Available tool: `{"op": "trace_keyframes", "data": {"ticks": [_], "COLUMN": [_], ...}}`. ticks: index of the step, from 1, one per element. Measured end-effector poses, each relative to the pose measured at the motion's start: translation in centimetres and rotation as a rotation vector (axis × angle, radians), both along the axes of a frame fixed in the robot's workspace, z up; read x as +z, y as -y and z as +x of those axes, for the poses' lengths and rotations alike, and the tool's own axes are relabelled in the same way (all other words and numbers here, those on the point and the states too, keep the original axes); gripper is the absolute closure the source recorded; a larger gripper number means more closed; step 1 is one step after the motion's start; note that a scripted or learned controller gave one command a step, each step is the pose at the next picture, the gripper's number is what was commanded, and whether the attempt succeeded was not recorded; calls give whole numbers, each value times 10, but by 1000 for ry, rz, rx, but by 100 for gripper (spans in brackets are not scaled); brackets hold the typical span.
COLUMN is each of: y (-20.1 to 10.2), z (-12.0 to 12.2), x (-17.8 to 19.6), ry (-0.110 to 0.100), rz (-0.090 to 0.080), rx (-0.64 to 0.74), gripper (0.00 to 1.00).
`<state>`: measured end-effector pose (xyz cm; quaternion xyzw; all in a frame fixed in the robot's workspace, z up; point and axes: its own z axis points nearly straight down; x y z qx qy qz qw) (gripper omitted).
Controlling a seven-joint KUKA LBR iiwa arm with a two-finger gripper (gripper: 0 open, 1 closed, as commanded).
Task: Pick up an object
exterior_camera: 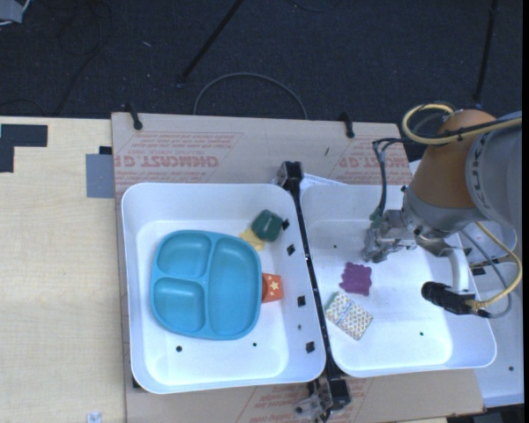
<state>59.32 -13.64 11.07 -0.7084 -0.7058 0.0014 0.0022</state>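
The end effector (383,243) hung low in the right bin (476,346), just up and right of the purple object (356,278), apparently not touching it. Honestly couldn't tell if it was released or clenched. A patterned packet (349,315) lay just below the purple one.

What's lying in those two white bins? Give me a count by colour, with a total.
Blue: 1, the divided blue plastic plate in the left bin
Dark green: 1, the dark green block
Yellow: 1, the small yellow piece beside it
Orange-red: 1, the orange-red block with a star
Purple: 1, the purple knobbly piece in the right bin
Patterned white: 1, the patterned white packet
Total: 6
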Motion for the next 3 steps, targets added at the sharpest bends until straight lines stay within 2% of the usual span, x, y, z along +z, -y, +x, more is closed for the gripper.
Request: {"op": "trace_keyframes", "data": {"ticks": [1, 3], "y": [9, 3], "z": [0, 1], "x": [49, 128], "ry": [6, 7], "rz": [-2, -1], "rx": [2, 5], "gripper": [100, 100]}}
